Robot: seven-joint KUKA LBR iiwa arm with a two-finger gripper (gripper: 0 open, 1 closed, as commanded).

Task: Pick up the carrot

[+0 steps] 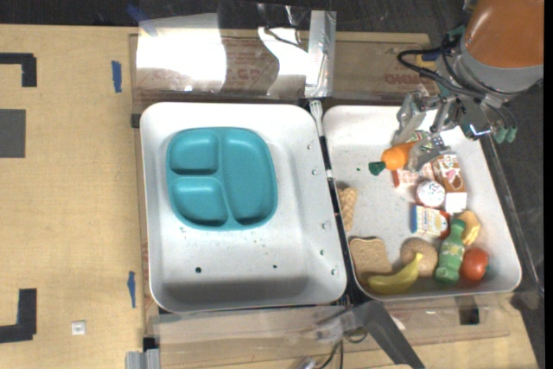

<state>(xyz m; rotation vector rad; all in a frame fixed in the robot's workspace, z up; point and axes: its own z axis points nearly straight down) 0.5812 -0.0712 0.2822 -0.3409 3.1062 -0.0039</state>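
The arm (pixel 505 9) came in from the right, orange band up top, and its hand (pixel 421 134) hung over the far part of the right bin (pixel 363 130). The carrot (pixel 396 156) sat right at the fingertips, orange body with a small green stub pointing left, seemingly lifted just off the white floor. The fingers looked closed on its right end, gripping the carrot, though the metal there was cluttered and hard to read.

Below the carrot lay a heap of small packets (pixel 436 186) in red and white, touching one another. Nearer the front edge sat a slice of bread (pixel 370 253), a banana (pixel 396 276) curled just beside it, a green item (pixel 451 259) and a tomato (pixel 474 264) in the corner. A waffle-like piece (pixel 346 205) rested against the bin's left wall.

The left bin (pixel 233 276) held a teal plate (pixel 221 177) with three compartments, well apart from the hand. Both bins sat side by side on the counter (pixel 60 186), with a shiny clear sheet (pixel 225 52) behind them.
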